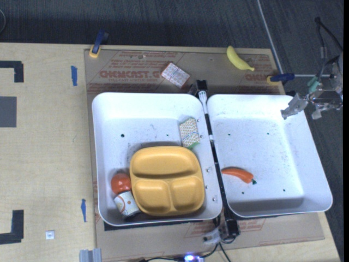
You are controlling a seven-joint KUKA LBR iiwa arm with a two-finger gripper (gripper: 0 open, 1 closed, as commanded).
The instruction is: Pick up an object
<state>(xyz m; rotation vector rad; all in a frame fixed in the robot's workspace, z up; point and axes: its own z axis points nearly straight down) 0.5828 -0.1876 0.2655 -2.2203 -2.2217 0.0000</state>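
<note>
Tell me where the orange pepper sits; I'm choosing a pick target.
The orange pepper lies in the right bin, low on its left side near the divider, apart from the yellow tray in the left bin.

Yellow tray (166,179), orange carrot (238,174), yellow banana (239,59), white bins (109,146).

Pincer (299,103) half cut off at right edge; red-white can (123,195) partly under yellow tray (166,179).

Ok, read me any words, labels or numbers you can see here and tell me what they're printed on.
"CHEMCAST": red print on the brown cardboard sheet behind the left bin.
More red print on the cardboard by the banana: partly cut off, unreadable.
Patterned packets: print too small to read.
</note>
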